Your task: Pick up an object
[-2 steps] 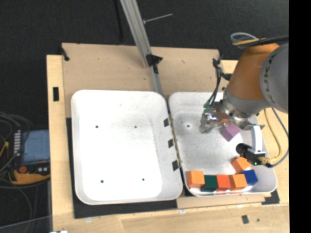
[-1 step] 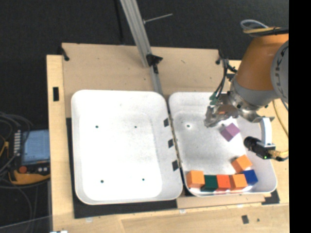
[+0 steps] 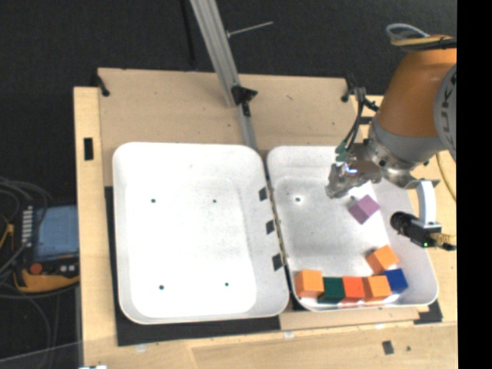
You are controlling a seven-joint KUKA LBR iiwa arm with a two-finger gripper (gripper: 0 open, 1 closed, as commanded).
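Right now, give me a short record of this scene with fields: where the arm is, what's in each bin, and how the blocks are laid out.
arm: over right bin, reaching in from the right
end effector: above the bin floor, up and left of purple block
purple block: alone, mid-bin, tilted
front row: orange, green, orange, orange, blue, along the near wall
extra orange block: just behind the row's right end
left bin: bare white floor

Bright even overhead light, soft shadows, slightly grainy, bins nearly overexposed
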